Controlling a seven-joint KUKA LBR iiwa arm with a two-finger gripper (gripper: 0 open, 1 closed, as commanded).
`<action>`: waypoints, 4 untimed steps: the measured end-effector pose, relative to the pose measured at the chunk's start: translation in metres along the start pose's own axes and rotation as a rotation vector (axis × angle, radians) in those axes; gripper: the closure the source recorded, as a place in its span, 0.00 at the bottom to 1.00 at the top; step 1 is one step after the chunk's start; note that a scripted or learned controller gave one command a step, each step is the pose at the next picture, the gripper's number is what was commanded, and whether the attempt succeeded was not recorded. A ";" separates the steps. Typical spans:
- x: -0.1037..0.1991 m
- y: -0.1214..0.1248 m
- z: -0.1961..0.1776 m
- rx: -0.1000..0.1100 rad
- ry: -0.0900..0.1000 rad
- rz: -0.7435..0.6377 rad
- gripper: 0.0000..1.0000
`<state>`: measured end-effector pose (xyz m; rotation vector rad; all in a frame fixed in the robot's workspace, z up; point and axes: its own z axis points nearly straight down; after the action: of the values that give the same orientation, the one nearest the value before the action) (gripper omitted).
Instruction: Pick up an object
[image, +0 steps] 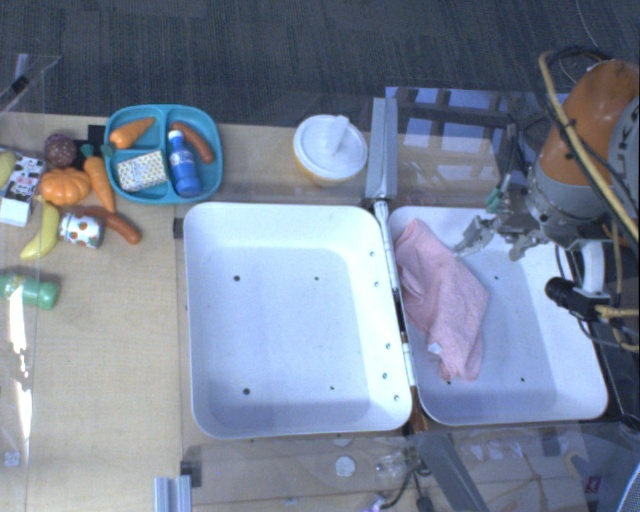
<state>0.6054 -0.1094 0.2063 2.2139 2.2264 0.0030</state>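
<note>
A crumpled pink cloth (445, 298) lies along the left side of the right bin (560, 390). My gripper (496, 240) hangs over the upper part of that bin, just right of the cloth's top end. Its two fingers (472, 238) are spread apart with nothing between them. The arm's orange band (597, 100) and grey wrist sit at the upper right.
The left bin (290, 320) lies beside the right one, with a metal divider strip (395, 300) between them. On the bench to the left are a blue divided plate of toy food (165, 155), loose toy vegetables (75, 195) and a white lidded bowl (330, 147).
</note>
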 end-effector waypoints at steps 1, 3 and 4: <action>-0.056 -0.003 0.112 -0.003 -0.001 -0.052 0.00; -0.023 -0.056 0.116 -0.010 -0.004 -0.297 0.00; 0.010 -0.089 0.115 -0.014 -0.004 -0.336 0.00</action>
<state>0.5167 -0.1002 0.0911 1.8023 2.5550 0.0127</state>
